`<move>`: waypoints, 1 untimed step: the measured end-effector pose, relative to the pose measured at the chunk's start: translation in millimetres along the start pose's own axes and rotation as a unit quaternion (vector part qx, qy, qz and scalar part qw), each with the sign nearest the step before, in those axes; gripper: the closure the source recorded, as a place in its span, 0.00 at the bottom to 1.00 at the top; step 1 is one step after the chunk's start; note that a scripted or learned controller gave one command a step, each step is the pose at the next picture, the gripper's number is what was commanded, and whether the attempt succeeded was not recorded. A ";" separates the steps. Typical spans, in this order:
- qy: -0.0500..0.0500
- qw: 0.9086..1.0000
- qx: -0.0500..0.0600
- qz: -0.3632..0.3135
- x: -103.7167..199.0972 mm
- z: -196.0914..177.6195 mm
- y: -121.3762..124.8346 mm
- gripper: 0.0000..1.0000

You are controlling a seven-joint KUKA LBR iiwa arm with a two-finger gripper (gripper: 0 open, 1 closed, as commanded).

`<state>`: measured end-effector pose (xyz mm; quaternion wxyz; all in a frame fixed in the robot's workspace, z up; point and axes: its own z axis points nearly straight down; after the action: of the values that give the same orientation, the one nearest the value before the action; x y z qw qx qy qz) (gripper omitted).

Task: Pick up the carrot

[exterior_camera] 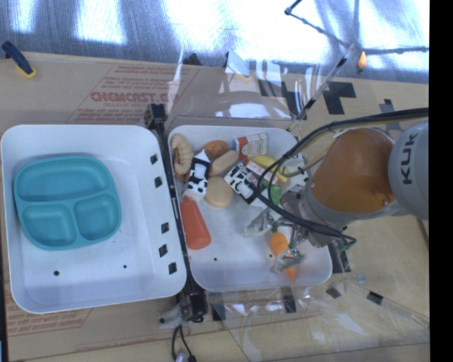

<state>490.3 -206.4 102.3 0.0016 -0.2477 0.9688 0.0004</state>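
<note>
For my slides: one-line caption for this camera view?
Gripper poised over a small orange carrot in the right bin; blue tray in the left bin.

Bright toy-food colours in white bins on a tan counter

Both bins, left (15,277) and right (234,266), are plain white; the left one carries a turquoise sectioned plate (66,200). In the right bin the carrot (278,242) is vivid orange, the bottle (195,222) by the left wall orange-red, two cartons (198,176) (244,182) patched black and white like cowhide, the bread roll (217,149) brown, the cookie (219,194) pale tan, the small box (253,143) white with a red end. The arm (355,173) is grey with a glossy orange band. The counter (98,96) is tan cardboard with red printing.
</note>
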 end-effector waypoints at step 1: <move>-0.002 1.000 0.001 -0.004 -3.5 -10.6 0.7 1.00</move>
<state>493.0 -204.1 112.9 0.0034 -0.2517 0.9678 0.0001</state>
